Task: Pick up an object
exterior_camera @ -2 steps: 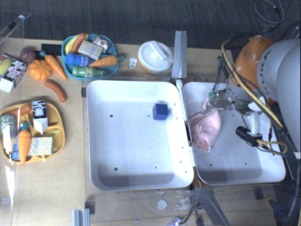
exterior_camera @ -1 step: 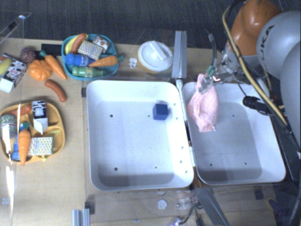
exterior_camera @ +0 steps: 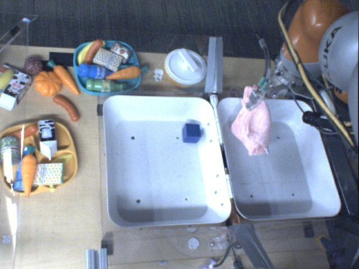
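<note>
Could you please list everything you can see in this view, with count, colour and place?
bins: two, white, side by side on the bench; left bin, right bin
block: one, blue, in the left bin, upper right part
cloth: one, pink, hanging from the gripper over the right bin
blue bowl: one, behind the left bin, full of toy food
yellow tray: one, left of the bins, full of toy food
lidded tub: one, white, behind the bins
loose toy food: several pieces, mostly orange, far left
gripper: one, pinching the cloth's top
arm: one, grey and orange, right
</note>
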Controlling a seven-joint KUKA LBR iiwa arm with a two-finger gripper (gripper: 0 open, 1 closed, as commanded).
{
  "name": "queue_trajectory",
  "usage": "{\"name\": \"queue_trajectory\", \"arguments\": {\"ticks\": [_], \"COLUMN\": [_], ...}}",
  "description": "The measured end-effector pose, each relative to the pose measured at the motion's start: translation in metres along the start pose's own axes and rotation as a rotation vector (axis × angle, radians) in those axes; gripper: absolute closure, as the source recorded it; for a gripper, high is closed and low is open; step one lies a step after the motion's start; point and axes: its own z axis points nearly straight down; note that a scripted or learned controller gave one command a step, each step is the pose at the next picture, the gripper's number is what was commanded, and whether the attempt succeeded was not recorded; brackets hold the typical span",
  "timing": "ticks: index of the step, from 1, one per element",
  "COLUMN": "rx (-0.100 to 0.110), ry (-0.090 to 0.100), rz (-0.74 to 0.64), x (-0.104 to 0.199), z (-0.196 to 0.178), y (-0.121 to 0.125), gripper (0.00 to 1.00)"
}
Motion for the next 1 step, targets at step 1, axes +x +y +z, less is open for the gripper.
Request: {"name": "queue_trajectory", "arguments": {"ticks": [1], "rx": [-0.002], "ry": [-0.001], "rz": [0.047], "x": [0.0141], "z": [-0.1316], "y": [0.007], "gripper": [1.0]}}
